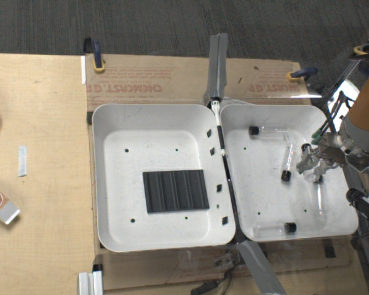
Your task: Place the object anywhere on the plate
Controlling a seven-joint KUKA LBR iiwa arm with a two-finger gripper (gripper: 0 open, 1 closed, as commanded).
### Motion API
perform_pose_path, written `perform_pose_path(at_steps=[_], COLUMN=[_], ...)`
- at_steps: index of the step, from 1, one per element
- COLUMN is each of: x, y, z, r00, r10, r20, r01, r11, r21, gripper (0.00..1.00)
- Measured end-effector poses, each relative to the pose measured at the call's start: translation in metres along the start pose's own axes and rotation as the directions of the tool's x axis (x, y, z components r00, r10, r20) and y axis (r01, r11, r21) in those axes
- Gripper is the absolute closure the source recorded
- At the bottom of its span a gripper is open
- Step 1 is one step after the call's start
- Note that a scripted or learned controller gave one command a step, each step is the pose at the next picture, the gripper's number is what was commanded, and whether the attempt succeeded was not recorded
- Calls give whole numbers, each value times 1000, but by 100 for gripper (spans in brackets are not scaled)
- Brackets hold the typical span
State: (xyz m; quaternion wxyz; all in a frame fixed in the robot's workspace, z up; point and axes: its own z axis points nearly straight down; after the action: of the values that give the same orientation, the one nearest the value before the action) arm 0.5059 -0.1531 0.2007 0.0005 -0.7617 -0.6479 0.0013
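A dark ribbed plate (175, 190) lies flat in the left bin (111, 165), right of its middle. In the right bin (246, 195) lie clear tubes with black caps. One tube (288, 160) stands nearly vertical in the view, cap at its near end. Another tube (267, 130) lies at the far side, and a third (277, 228) lies along the near wall. My gripper (310, 165) hangs over the right part of that bin, just right of the nearly vertical tube. Nothing is visibly held in it.
A grey metal post (218, 66) rises behind the seam between the bins. Blue clamps (96, 53) (301, 74) hold the cardboard at the back. On the wooden bench to the left lie a small grey strip (22, 161) and a wrapped item (1, 205).
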Motion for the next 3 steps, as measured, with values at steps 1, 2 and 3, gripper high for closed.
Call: perform_pose_path(at_steps=[1,2,3], x=[56,127,195], y=[-29,-49,-60], z=[-63,-117,-97], r00=[957,947,907], r10=[-288,-322,-422], r20=[1,1,1], r01=[288,322,422], r11=[957,947,907], r21=[-2,-1,2], gripper=[100,100,100])
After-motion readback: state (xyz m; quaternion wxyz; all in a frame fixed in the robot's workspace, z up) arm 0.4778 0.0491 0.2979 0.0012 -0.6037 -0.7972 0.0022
